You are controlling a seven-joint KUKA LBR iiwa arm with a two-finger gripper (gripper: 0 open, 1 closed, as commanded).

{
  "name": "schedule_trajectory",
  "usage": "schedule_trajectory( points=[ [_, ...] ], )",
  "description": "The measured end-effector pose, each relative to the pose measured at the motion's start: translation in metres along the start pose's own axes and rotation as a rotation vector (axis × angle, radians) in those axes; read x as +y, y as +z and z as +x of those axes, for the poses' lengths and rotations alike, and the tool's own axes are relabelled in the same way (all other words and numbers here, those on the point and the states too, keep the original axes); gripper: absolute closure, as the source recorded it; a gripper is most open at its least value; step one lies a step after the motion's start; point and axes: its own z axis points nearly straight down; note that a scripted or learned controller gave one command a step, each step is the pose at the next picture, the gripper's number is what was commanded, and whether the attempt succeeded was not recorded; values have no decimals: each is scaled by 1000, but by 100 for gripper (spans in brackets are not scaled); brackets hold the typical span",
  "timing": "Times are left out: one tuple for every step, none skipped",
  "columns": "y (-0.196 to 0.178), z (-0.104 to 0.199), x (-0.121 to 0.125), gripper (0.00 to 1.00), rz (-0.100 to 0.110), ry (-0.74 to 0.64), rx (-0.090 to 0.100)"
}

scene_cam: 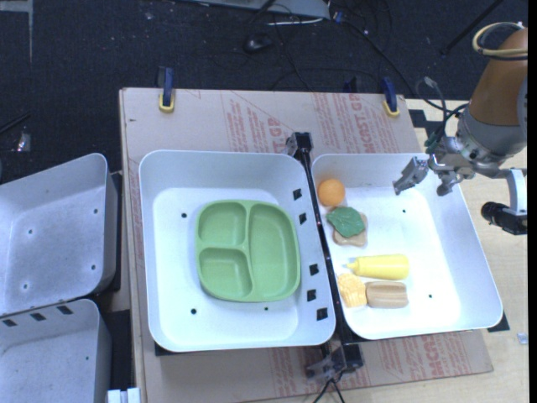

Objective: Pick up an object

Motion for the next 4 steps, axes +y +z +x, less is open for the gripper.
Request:
schedule_trajectory(
  points=[
    [-8, 1, 3, 0, -13, -3, -3],
    [45, -10, 4, 0, -10, -1, -3],
    [98, -9, 4, 0, -10, -2, -2],
    [84, -9, 6, 100, -16, -4, -4]
  ],
)
